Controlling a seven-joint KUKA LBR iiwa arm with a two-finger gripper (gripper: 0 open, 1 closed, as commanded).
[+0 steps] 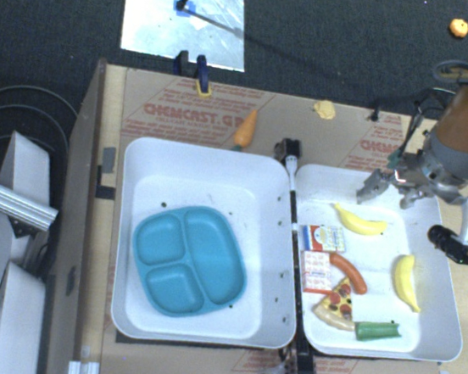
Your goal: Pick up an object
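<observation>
Your claw (392, 186) is hanging open and holding nothing over the far edge of the right bin (445, 334). Just below it a banana (360, 222) is lying, with a second banana (406, 280), a sausage (349, 272) and a pizza slice (337, 305) nearby.

Blue tray (188, 259), yellow bananas (360, 222), red sausage (349, 271), green pepper (378, 330).

Two bins sit side by side on the bench; the left bin (145, 179) holds a divided tray (188, 259); the right bin (440, 312) holds one banana (359, 221) toward the back, another banana (406, 281) at the right, a sausage (349, 272) mid-bin, a pizza slice (337, 304) and pepper (378, 330) in front
</observation>
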